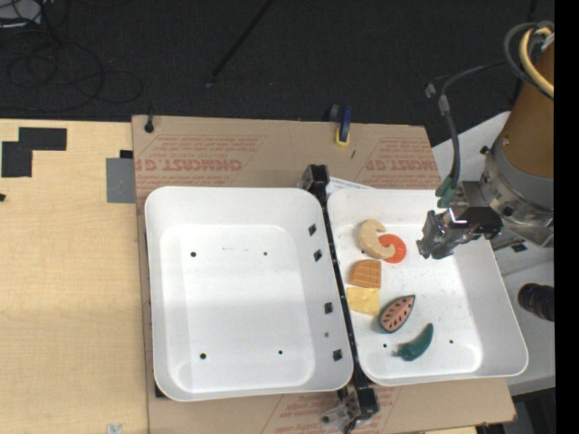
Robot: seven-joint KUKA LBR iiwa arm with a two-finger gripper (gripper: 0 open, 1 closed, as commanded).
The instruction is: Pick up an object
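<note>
The right bin [493, 351] at the near side holds a teal curved piece [416, 343], a slice-shaped piece [396, 313], yellow and orange blocks [365, 287], and farther off a tan-and-orange ring [380, 241]. The tool [434, 242] hovers over the bin's far right part, just right of the ring, gripping nothing; its opening I cannot tell.

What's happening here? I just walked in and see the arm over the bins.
The arm reaches in from the right, its gripper over the right bin, nothing visibly between its fingers. In that bin lie a beige piece with an orange ring, an orange-brown block, a yellow block, a reddish slice and a teal curved piece.
</note>
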